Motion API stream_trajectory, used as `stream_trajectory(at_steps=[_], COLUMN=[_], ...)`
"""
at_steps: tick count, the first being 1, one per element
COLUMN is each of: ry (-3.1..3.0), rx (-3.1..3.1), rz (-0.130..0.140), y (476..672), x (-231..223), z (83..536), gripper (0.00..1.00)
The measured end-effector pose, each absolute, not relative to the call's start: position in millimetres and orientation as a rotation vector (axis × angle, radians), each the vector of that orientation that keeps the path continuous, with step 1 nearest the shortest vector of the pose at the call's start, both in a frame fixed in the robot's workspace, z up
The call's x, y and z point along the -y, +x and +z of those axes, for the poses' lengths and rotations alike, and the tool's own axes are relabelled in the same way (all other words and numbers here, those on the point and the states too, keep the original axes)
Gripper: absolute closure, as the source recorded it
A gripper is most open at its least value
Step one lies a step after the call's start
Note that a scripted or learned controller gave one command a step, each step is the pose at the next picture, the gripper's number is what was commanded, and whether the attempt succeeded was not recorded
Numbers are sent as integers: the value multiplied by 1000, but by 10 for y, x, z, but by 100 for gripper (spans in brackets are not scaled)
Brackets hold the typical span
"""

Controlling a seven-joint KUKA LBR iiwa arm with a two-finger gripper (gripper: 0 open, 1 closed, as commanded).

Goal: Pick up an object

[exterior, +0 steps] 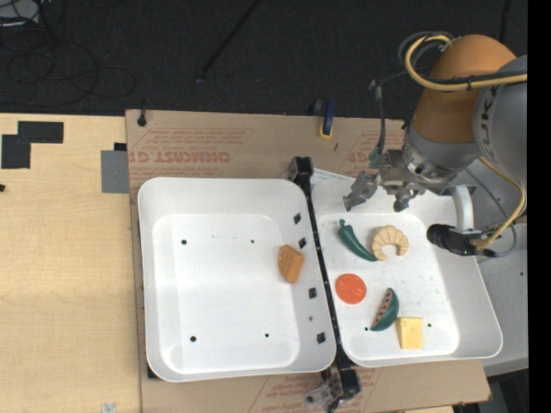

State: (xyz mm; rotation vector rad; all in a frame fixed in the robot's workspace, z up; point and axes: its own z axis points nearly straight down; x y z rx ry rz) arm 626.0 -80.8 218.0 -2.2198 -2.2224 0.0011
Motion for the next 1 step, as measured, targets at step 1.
stream_trajectory(at_steps=[1], ry=[-2215], rx=[2213], rz=[13], y=[5763], x=[933], z=[1483], gripper=[0])
